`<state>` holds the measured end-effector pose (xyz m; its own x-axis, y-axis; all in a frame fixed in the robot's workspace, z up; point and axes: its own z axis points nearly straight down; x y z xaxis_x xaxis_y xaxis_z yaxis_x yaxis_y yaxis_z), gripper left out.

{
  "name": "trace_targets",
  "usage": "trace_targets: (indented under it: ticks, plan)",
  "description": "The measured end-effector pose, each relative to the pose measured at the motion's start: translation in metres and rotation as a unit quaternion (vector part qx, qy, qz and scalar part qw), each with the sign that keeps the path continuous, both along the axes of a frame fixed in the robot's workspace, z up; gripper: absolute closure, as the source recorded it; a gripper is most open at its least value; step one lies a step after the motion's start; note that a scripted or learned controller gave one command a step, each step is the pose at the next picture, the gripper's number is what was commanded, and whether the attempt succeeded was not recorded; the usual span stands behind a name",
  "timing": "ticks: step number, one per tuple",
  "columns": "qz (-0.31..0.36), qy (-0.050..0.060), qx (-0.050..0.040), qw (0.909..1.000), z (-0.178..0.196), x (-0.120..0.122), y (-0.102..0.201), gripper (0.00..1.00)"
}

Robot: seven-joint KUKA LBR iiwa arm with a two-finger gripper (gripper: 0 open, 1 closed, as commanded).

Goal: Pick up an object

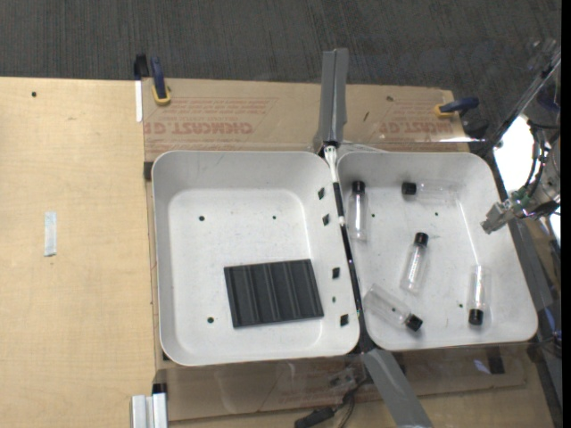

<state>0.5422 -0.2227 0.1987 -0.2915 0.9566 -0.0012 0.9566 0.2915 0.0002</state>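
Five vials (414, 261), one ribbed mat (272, 292)

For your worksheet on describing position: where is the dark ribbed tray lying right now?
The dark ribbed tray lies flat in the left bin, toward its front edge, apart from the capped vials in the right bin.

Five clear vials with black caps lie on their sides in the right bin (500, 199): vials (358, 209), (421, 188), (414, 261), (477, 294), (393, 309). A black ribbed pad (272, 292) lies flat in the left bin (178, 185).
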Motion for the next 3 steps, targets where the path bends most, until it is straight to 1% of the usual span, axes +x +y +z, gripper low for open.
trace_targets:
  ticks: [1,2,3]
  plan:
    - [-0.003,0.001,0.0002,1.0,-0.008,0.035,0.074,1.0]
    - [-0.003,0.001,0.0002,1.0,-0.008,0.035,0.074,0.0]
    - [0.041,0.0,0.0,0.9992,-0.107,0.064,0.062,0.0]
